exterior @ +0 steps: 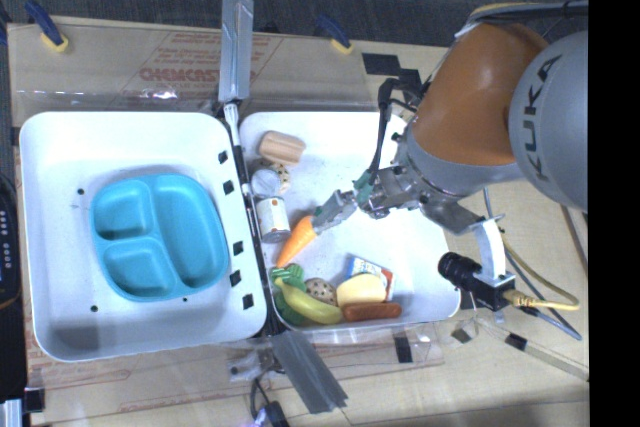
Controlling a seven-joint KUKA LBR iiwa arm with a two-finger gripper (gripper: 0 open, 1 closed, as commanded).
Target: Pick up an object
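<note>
My gripper (333, 210) reaches into the right bin (420, 140) from the right, its tip low over the bin's middle. An orange carrot (295, 239) lies just below and left of the tip, close to touching it. A small can (271, 214) stands left of the carrot beside the bin's left wall. A tan bread-like roll (281, 148) lies at the top left of the bin. Along the front wall lie a banana (308, 306), a cookie (320, 290), a pale yellow piece (361, 290), a sausage (372, 312) and a small carton (370, 268).
The left bin (60, 165) holds a blue divided tray (157, 235). A round grey object (265, 182) sits above the can. The arm's orange band and grey body (490, 115) overhang the right bin's right half. Cables and a black fitting (470, 280) lie right of the bin.
</note>
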